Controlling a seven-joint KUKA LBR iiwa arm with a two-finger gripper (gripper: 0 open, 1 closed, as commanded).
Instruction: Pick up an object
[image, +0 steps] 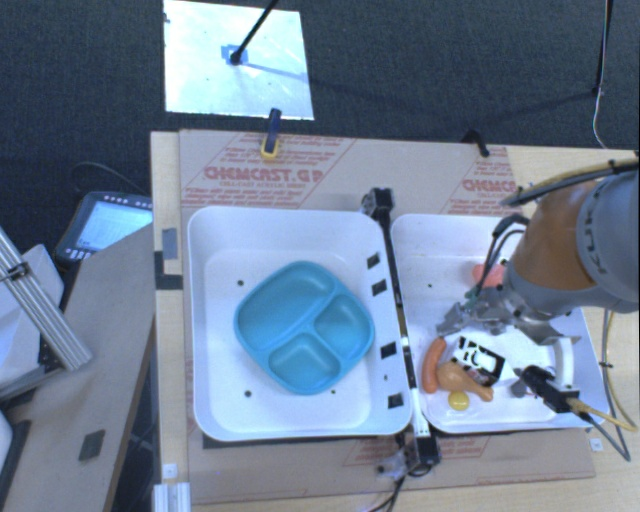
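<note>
No single target is named by the task, so the candidates are taken to be the small items heaped in the right bin (430, 240). An orange carrot-like toy (432, 364) lies near the bin's 7 o'clock corner, with its long axis running from about 1 o'clock to 7 o'clock, close beside the divider between the bins. At its 4 o'clock side a tan, pear-shaped toy (466, 378) is seen, its long axis lying roughly 10 to 4 o'clock, with a small yellow piece (458, 401) just below it. A black-and-white patterned item (481, 358) is set touching or just above the tan toy. A red-orange object (487, 272) is partly hidden behind the arm at the bin's 12 o'clock side.

The gripper (478, 315) is lowered over this cluster, at the 12 o'clock side of the patterned item, presumably to close on one of the pieces. Whether anything is caught cannot be told, as its tips are blurred against the clutter. The items are judged to lie loosely where they fell, which would explain their mixed headings.

In the left bin (215, 240), at the cluster's 9 o'clock, a blue three-compartment plate (303, 326) is set flat, well apart from the arm.
</note>
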